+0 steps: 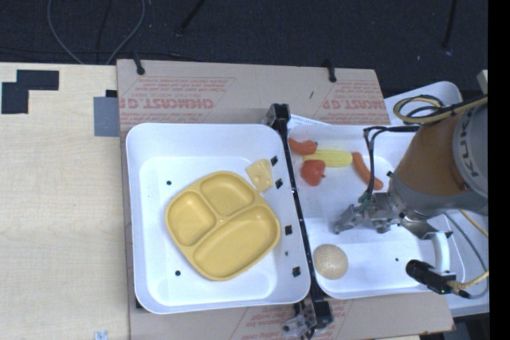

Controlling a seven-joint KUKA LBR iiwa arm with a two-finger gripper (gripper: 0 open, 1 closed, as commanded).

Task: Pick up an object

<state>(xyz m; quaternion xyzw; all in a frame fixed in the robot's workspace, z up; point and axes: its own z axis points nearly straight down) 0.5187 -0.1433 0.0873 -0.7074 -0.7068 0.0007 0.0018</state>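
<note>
The gripper [344,220] is poised low in the right bin [374,283], its grip impossible to make out, while a cream ball [330,260] is seen just below it and toy vegetables [328,162] behind.

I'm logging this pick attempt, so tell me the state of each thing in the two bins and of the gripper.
Yellow divided plate: flat in the left bin, right side up.
Pale yellow piece: beside the plate's upper rim.
Red pepper: lying loose, right bin.
Corn cob: lying on its side.
Beige ball: resting by the near wall.
Gripper: low over the right bin floor, holding nothing visible.
</note>
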